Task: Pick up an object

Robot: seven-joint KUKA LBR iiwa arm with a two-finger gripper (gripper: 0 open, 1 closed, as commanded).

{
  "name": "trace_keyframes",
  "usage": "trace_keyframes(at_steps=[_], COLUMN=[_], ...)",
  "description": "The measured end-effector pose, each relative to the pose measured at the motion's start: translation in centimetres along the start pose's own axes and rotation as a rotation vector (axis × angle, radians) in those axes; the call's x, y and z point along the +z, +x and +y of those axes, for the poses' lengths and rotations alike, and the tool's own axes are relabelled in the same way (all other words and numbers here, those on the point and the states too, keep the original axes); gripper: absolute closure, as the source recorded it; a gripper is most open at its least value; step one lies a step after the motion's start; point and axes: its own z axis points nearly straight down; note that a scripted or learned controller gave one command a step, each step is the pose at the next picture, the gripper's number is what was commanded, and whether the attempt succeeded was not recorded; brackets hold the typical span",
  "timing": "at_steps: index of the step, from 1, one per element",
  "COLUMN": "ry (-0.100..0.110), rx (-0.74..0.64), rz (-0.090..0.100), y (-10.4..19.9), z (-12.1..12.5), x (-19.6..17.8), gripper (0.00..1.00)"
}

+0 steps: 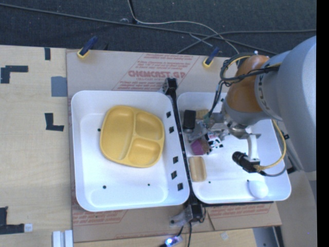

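Magenta object (198,146) is seen lying on the right bin (272,192) floor at its nine o'clock side, ungrasped. Gripper (209,133) is lowered just beside it, at one o'clock; its grasp state cannot be told. Lifting remains undone.

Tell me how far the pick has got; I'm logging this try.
Done: the arm has reached into the right bin, with the gripper low by the purple object. In hand: nothing that I can see between its fingers. Left: grasp and lift. The tan block and white object lie on the bin floor; the yellow plate sits in the left bin.
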Motion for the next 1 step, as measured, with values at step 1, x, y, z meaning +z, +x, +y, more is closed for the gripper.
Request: trace_keyframes(at_steps=[1], ry=[0.004], rx=[-0.001], rz=[0.001], y=[0.10], z=[-0.07], x=[-0.79], gripper=[1.00])
